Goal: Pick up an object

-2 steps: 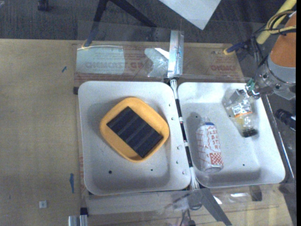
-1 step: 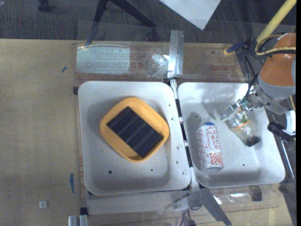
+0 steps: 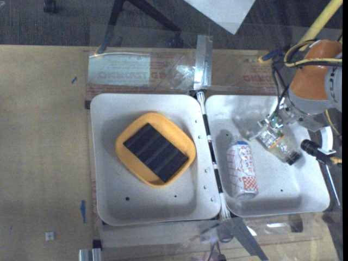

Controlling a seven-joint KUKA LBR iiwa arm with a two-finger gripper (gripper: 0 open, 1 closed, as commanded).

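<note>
The tool [image 3: 274, 128] hangs low over the right bin's [image 3: 312, 200] far half, apparently positioned for a grab; whether it grips anything I cannot tell. Largest, the yellow dish with a dark insert [image 3: 155, 155] sits mid left bin [image 3: 109, 200]. The red-and-white can [image 3: 242, 168] lies along the right bin's left wall, untouched. A small clear bottle [image 3: 284, 148] lies just beside the tool.

Even, moderately bright overhead light; soft shadows inside the white bins [image 3: 103, 162]; glare on clear tape above them; slight overall softness.
</note>
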